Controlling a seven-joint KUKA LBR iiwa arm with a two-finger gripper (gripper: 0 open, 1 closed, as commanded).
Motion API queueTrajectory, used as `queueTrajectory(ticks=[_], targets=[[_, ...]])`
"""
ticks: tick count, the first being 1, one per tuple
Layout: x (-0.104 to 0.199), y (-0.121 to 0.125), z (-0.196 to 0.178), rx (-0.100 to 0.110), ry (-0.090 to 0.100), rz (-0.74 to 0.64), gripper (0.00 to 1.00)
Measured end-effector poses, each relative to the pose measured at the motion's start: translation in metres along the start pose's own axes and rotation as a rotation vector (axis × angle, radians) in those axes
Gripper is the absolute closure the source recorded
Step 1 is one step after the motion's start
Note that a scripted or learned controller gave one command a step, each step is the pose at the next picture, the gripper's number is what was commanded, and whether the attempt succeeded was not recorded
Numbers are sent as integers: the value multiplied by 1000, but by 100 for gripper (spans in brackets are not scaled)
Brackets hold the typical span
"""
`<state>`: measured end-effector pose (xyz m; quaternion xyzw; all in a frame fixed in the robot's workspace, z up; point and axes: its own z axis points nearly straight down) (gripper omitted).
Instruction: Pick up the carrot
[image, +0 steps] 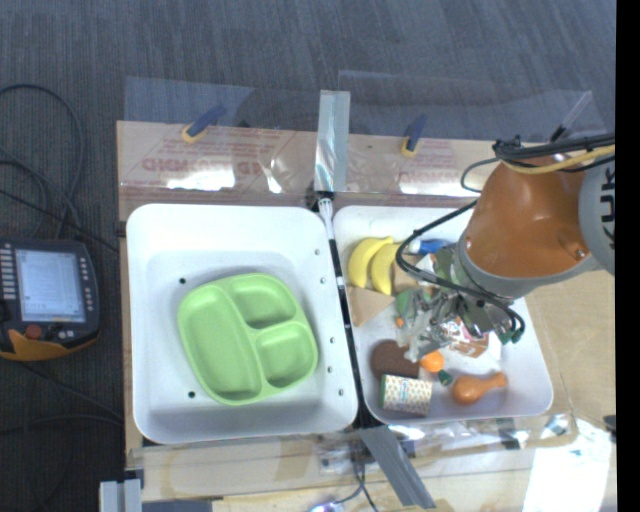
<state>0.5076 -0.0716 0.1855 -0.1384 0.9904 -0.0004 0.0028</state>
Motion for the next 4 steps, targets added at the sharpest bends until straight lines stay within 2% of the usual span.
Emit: queueTrajectory(ticks=[1, 2, 3, 4], targets=[[1, 0, 2, -2, 4, 1, 0], [-2, -20, 81, 4, -11, 2, 0], [-4, -20, 69, 7, -15, 2, 100], [7, -2, 1, -2, 1, -323, 100]])
